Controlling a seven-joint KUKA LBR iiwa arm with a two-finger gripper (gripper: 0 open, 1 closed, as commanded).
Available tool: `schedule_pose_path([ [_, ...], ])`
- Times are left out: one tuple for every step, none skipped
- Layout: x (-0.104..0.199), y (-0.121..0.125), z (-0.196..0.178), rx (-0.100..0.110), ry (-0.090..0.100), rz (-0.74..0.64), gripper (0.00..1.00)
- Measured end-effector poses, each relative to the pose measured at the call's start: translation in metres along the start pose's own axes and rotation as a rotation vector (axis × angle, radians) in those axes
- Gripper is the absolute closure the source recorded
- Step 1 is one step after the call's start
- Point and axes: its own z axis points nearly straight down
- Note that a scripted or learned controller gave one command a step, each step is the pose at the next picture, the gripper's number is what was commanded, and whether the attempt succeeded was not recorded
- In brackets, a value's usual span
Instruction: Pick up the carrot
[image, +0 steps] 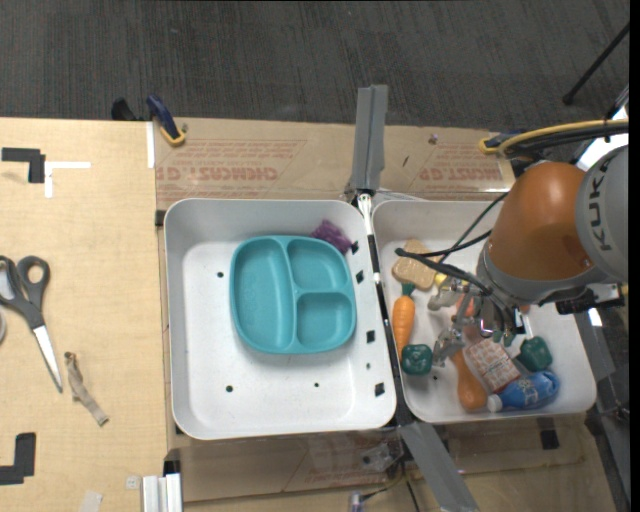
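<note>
The carrot (402, 320) lies against the left wall of the right bin (560, 400), beside a green die (416, 359), while the pincer (470, 325) hangs over the bin's middle clutter, its grip state indeterminable.

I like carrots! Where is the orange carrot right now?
The orange carrot lies in the right white bin, along its left wall, between a tan biscuit-like piece above and a dark green die below.
</note>
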Motion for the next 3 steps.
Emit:
schedule_pose_path([
  [-0.01,0.006,-0.003,0.0,-0.001,0.02,0.0],
  [-0.017,0.003,-0.001,0.004,-0.003,0.224,0.0],
  [-0.078,0.023,0.0,0.001,-0.001,0.462,0.0],
])
